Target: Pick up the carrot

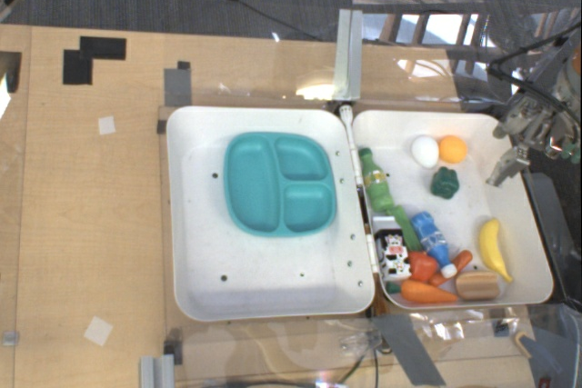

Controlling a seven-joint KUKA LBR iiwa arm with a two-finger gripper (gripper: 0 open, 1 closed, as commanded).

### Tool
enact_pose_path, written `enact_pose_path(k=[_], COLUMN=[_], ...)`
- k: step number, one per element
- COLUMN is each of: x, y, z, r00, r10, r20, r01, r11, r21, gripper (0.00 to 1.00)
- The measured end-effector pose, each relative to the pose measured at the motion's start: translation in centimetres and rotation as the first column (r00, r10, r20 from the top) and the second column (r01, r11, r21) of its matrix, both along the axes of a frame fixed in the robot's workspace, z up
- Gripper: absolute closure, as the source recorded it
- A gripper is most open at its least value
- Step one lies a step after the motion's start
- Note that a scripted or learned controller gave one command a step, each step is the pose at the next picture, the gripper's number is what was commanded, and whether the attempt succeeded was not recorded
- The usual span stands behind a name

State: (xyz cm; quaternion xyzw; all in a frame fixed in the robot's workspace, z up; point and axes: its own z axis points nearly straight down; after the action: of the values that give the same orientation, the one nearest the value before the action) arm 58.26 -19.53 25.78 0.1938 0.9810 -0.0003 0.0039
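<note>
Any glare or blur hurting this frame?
Camera view: glare on the clear panels behind the bins and along the near edge; the gripper looks slightly soft at the right edge; the carrot is sharp and evenly lit, with soft shadows.

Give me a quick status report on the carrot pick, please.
Gripper at right bin's far edge, holding nothing. Carrot lying at near edge, untouched. Blue bottle, brown block crowd it.
</note>
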Motion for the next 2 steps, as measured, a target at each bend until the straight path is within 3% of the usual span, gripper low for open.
enact_pose_path(k=[1,2], x=[-0.9,-8.5], y=[-0.9,-1.0], z=[-15.6,-16.7], r00=[0.997,0.989], r10=[-0.073,0.148], r20=[-0.010,0.010], r01=[0.073,-0.148], r11=[0.997,0.989], r21=[0.003,-0.004], gripper=[0.00,0.00])
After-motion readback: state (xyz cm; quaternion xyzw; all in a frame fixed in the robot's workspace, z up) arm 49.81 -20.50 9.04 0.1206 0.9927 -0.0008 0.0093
